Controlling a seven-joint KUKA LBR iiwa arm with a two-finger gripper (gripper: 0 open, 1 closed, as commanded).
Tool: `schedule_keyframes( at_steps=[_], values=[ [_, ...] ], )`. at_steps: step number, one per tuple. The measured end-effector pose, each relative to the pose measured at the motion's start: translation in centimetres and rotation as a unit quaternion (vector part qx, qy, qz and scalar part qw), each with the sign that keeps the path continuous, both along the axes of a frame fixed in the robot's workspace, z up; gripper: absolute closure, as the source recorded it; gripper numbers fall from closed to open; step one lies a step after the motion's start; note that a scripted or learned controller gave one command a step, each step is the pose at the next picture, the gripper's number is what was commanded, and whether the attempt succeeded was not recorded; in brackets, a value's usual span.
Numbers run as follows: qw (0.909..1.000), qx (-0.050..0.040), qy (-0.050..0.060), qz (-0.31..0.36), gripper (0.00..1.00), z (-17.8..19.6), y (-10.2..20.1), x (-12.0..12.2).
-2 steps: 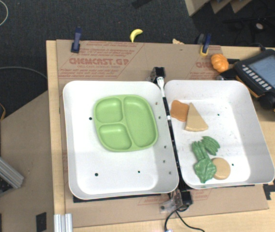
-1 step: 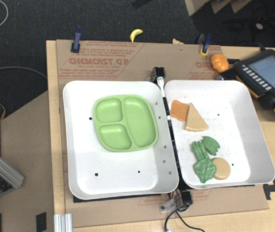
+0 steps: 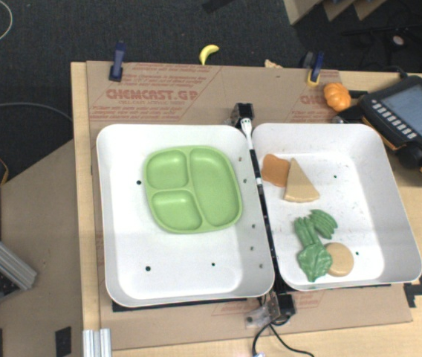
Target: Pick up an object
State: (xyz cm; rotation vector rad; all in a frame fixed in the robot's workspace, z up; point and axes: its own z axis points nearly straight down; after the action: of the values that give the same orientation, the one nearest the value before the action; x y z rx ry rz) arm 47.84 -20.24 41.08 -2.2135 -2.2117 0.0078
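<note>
- Camera view, edges and room: the green plate [image 3: 192, 190] sits a little above the middle of the left bin [image 3: 122, 274]; bare white floor lies below it and in a narrower strip to its left, while its right rim is near the seam between the bins
- Right of the plate, past the seam, the right bin [image 3: 378, 169] has bare floor along its far right side and top
- A black clip [image 3: 243, 112] sits on the seam above and right of the plate
- Above the plate, two blue clamps [image 3: 117, 62] [image 3: 316, 67] grip the back edge of the cardboard sheet [image 3: 85, 199] on the counter
- Writing: above the plate the sheet carries faint red print that reads about "CHEMCAST GP"; a second print to the right is too faint to read
- Containers: the plate has three compartments, all bare
- The task's things lie in the right bin, right of the plate: an orange-brown piece [image 3: 274, 169] touching a tan wedge [image 3: 301, 185]; lower right, a green leafy toy [image 3: 316, 225], another green leaf [image 3: 313, 261], and a tan disc [image 3: 340, 259] against it
- Whether the end effector is open or closed cannot be told
</note>
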Motion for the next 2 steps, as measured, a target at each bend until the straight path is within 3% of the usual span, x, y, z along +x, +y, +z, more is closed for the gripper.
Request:
schedule_keyframes(
  at_steps=[1,2],
  values=[
    [0.9999,-0.0071,-0.015,0.001,1.00,13.3,-2.3,2.0],
    [1.0000,0.0001,0.000,0.001,1.00,0.0,1.2,0.0]
  ],
)
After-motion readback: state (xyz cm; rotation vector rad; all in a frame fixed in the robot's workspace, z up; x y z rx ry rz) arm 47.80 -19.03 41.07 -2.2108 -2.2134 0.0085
